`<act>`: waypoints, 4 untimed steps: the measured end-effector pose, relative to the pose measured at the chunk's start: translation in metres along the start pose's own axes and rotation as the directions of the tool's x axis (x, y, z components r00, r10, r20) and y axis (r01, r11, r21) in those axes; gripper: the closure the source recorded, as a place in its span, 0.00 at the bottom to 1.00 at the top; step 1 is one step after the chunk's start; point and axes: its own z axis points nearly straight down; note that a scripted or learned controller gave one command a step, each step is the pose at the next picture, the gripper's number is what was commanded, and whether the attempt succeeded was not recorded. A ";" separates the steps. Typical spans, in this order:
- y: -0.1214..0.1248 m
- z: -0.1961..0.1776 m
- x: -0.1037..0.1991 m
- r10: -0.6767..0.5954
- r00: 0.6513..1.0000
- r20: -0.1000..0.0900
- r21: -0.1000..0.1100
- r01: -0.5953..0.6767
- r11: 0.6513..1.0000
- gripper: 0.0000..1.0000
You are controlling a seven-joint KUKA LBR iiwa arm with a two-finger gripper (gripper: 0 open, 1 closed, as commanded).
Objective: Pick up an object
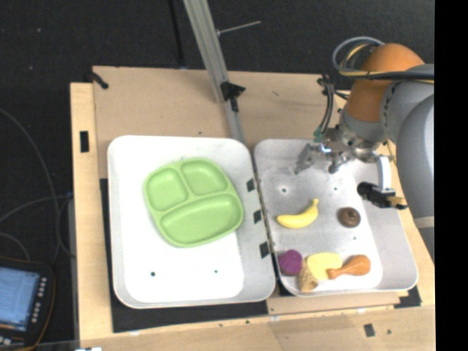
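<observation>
My gripper (pixel 319 161) hangs over the back part of the right bin (pixel 387 232), with its two fingers spread apart and nothing between them: it is open. In front of it lie a yellow banana (pixel 298 216) and a small brown round piece (pixel 349 216), both well apart from the fingers. Along the bin's front edge sit a purple lump (pixel 290 261), a yellow piece (pixel 322 262), an orange drumstick-shaped toy (pixel 351 267) and a small tan piece (pixel 307 281).
The left bin (pixel 131 269) holds a green divided plate (pixel 194 202) in its back half. A grey metal post (pixel 212 57) slants up from between the bins. Black clips (pixel 257 216) line the seam between the two bins.
</observation>
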 end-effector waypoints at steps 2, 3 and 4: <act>0.001 -0.008 -0.002 -0.003 1.000 0.005 -0.007 0.003 1.000 1.00; 0.007 -0.054 -0.005 -0.002 1.000 0.001 -0.011 0.002 1.000 1.00; 0.010 -0.120 -0.004 0.000 1.000 0.002 -0.014 0.000 1.000 1.00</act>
